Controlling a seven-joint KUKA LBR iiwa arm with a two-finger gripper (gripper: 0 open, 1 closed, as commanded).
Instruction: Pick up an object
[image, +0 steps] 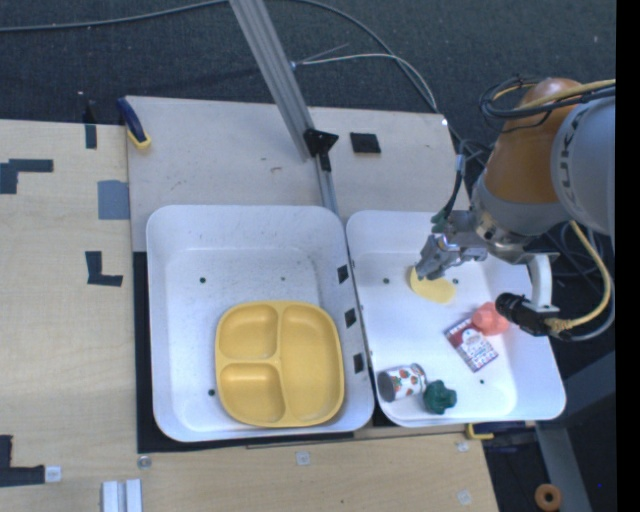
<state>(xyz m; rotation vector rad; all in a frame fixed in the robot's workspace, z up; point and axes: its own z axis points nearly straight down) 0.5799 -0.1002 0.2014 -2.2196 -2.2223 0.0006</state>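
gripper (437, 262) low in right bin (400, 235), right of centre frame | at yellow piece's (436, 291) upper edge, perhaps touching | jaws: spread or pressed, cannot tell

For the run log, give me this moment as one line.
arm: over right bin | gripper: at the flat yellow piece, grasp unclear | left bin: yellow tray

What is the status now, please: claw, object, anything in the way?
Claw low in right bin, over flat yellow piece. Nothing seen held. Red-and-white packet and orange lump close by.
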